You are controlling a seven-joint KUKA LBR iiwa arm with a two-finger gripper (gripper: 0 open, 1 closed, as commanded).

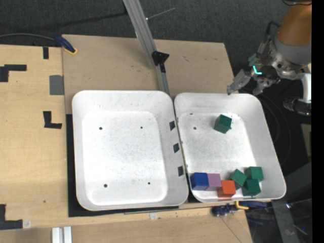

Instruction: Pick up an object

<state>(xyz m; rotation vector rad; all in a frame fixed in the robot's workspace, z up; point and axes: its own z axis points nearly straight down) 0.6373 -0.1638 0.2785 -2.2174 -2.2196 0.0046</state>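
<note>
A dark green cube point(223, 123) lies alone in the upper part of the right bin point(263, 130). Along that bin's near edge sit a blue cube point(199, 180), a purple cube point(214, 179), an orange cube point(227, 188) and three green cubes point(251, 187) bunched together. My gripper point(248, 87) hangs above the right bin's far right corner, up and to the right of the lone green cube. Its fingers are spread open with nothing between them.
The left bin point(81, 135) holds no objects. A slanted metal pole point(147, 34) runs from the top down to the seam between the bins. Wooden bench surface lies to the left and behind.
</note>
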